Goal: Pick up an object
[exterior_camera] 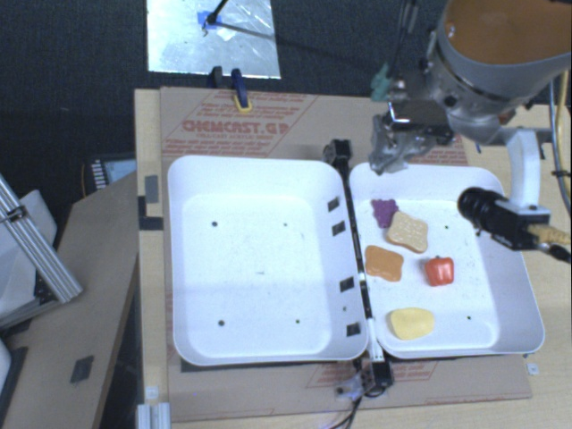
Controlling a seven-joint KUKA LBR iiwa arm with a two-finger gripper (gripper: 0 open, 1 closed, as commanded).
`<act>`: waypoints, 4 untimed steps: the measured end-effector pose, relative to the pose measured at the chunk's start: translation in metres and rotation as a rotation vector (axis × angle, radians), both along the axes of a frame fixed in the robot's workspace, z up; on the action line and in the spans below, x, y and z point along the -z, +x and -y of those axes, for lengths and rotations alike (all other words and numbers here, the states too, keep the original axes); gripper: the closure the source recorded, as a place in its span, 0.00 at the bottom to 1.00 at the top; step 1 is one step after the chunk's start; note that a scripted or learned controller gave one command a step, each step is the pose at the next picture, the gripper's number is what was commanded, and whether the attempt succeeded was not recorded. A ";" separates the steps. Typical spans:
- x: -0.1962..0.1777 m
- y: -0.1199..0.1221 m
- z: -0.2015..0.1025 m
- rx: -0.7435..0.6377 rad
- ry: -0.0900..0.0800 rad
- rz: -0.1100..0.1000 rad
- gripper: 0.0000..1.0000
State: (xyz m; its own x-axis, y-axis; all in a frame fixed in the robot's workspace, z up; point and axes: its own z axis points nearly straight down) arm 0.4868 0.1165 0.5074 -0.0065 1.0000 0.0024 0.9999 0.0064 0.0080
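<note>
Five small objects lie in the right bin (509, 284): a purple piece (383, 211), a tan bread-like slice (408, 231), an orange slab (384, 263), a red pepper-like piece (439, 271) and a yellow lump (411, 323). My gripper (391, 157) hangs over the far left corner of the right bin, above and behind the purple piece. Nothing is seen between its fingers. The big orange and grey arm rises behind it at the top right.
The left bin (259, 257) lies beside the right one, with black clips (340, 229) along the shared edge. A black cylindrical device (490, 211) on a white bracket reaches over the right bin's right side. A shiny metal sheet (213, 25) lies at the back.
</note>
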 end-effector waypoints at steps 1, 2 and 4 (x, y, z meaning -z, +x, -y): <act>-0.013 -0.001 -0.056 -0.003 0.001 -0.004 1.00; -0.028 0.001 -0.104 -0.002 0.001 -0.004 1.00; -0.039 0.024 -0.118 -0.003 0.000 -0.004 1.00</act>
